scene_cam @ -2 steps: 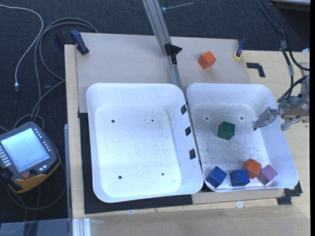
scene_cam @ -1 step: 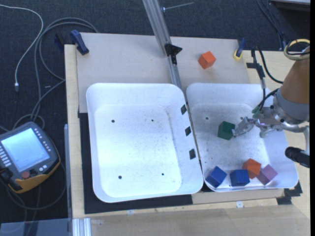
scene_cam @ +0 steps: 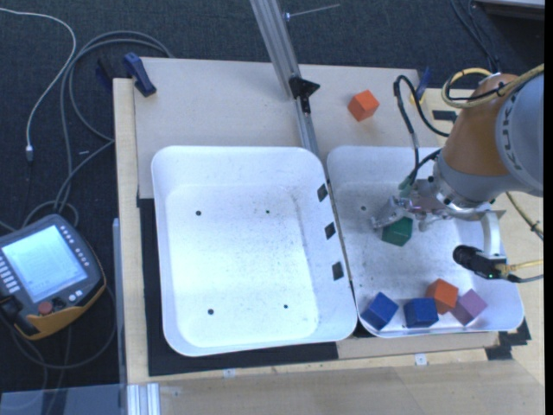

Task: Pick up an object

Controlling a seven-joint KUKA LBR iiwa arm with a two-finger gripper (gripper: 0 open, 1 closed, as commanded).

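Note:
My gripper point(scene_cam: 404, 215) reaches in from the right and hangs low in the middle of the right bin point(scene_cam: 346, 180). A green block point(scene_cam: 397, 232) lies directly under and just in front of it, touching or nearly touching it. Along the bin's front edge sit two blue blocks point(scene_cam: 378, 309) point(scene_cam: 421, 312), an orange block point(scene_cam: 444, 294) and a purple block point(scene_cam: 471, 305). The grey arm with its orange band point(scene_cam: 484, 137) hides the bin's right rear part.
Another orange block point(scene_cam: 364, 105) rests on the bench behind the right bin. The left bin point(scene_cam: 173, 180) stands beside it. A slanted metal pole point(scene_cam: 276, 33) rises between the bins at the back. Cables point(scene_cam: 406, 102) trail beside the arm.

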